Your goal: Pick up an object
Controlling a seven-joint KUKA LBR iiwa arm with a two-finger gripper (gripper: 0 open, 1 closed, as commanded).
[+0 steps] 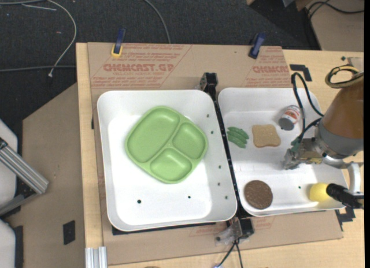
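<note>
Reaching into the right bin (254,102), the gripper (293,158) is hovering low near the middle; whether it is open, I cannot tell. The toast slice (266,136) is lying just beside it, toward the upper left, not touching.

Arm (347,116) cut off at right edge; end effector (296,158) too small, blurred to read.

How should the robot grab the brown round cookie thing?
The cookie lies flat near the right bin's front left corner. Probably best to come straight down from above and pinch across its round edge, fingers lined up along the front wall so neither hits it.
</note>
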